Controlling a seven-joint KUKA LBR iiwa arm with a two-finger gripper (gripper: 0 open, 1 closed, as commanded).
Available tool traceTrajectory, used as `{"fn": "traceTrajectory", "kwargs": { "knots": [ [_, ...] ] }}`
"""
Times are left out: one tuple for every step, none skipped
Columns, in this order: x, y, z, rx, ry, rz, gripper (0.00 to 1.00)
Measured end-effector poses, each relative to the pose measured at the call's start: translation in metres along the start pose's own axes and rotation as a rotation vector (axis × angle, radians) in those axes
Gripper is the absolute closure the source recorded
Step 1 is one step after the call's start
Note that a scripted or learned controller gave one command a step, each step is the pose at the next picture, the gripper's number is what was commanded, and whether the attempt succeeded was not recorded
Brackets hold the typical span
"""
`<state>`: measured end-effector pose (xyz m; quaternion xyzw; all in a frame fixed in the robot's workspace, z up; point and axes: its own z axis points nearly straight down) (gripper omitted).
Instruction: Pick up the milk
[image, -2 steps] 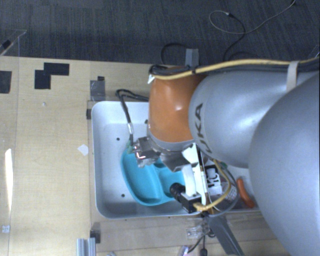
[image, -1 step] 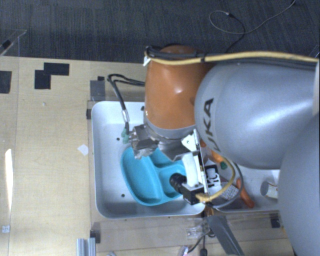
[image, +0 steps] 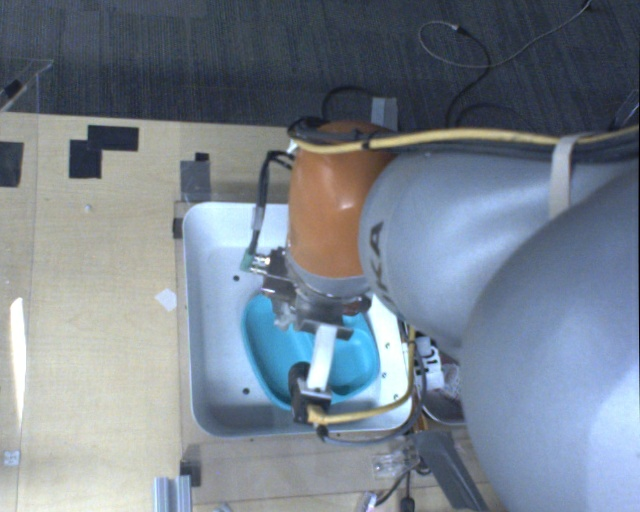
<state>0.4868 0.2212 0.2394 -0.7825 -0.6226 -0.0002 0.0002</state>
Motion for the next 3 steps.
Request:
{"fn": "traceTrajectory", "kwargs": {
  "knots": [
    [-0.013, 0.004, -0.035, -0.003, 0.002, 0.151, 1.0],
    [-0.057, 0.014, -0.105, -0.005, 0.003, 0.266, 1.0],
    [-0.055, 0.022, -0.164, -0.006, 0.004, 0.319, 1.0]
  ]
}}
